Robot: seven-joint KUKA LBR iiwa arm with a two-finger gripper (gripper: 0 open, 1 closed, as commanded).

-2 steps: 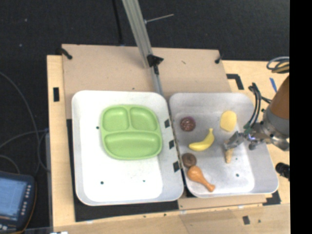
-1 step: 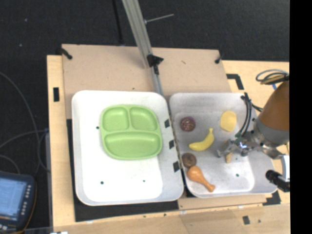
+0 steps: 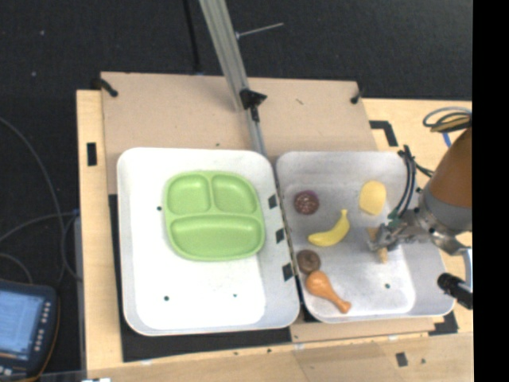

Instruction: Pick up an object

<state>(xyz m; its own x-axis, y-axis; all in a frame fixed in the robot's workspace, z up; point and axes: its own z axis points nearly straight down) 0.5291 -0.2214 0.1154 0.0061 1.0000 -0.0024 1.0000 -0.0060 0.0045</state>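
Banana [image 3: 332, 231] lies in the right bin [image 3: 334, 165], near the middle, curved, tip pointing up-right. Far right of it a pale yellow lemon-like piece [image 3: 372, 197], apart from the banana. Far left of the banana a dark reddish round fruit [image 3: 306, 203], near the bin's left wall. Nearer, a brown round piece [image 3: 308, 260] just beside the left wall, and touching or almost touching it an orange drumstick-shaped toy [image 3: 327, 290], narrow end pointing right and near.

Gripper [image 3: 382, 241] is low over the right bin, right of the banana and just near of the lemon piece, well clear of both. Nothing seen between its fingers; fingers too small and blurred, cannot tell how far apart they stand. Arm [image 3: 453, 183] comes in from the right edge, orange band above the grey wrist, dark cables alongside.

Left bin [image 3: 143, 293] holds a green divided plate [image 3: 214, 216], three compartments, sitting in the far half of the bin. Both bins touch side by side on a tan bench [image 3: 318, 94]. Metal pole [image 3: 225, 42] slants in from the far edge down to the gap between the bins.
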